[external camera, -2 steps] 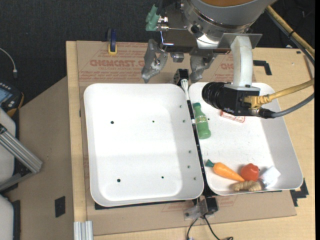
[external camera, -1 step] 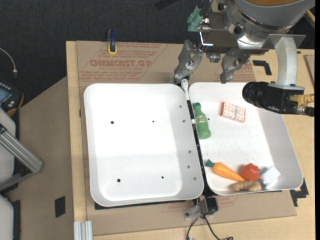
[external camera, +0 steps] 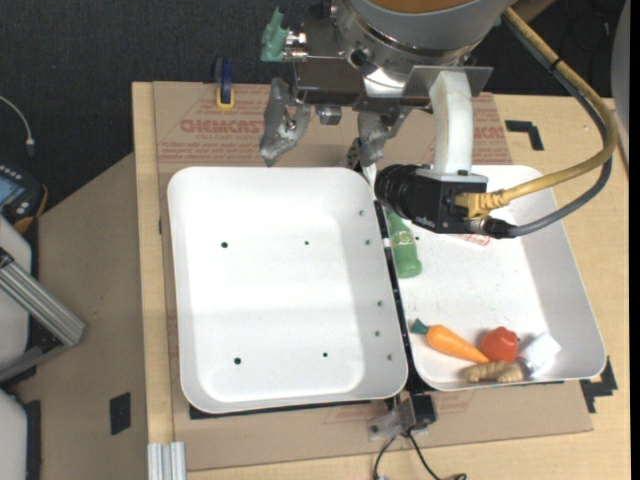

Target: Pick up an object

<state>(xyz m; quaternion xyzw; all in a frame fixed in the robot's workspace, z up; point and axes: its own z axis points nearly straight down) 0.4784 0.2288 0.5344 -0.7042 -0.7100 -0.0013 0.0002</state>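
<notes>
Gripper (external camera: 318, 138): I saw it spread open, holding nothing, at upper centre.
Objects: carrot (external camera: 452, 343), tomato (external camera: 501, 343), green bottle (external camera: 404, 250) lay in right bin (external camera: 570, 278).
Advice: I'd centre over one item before descending.

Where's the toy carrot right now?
In the camera view, the carrot lies in the right bin, near its front edge, just left of the red tomato and behind the tan ginger-like piece.
</notes>
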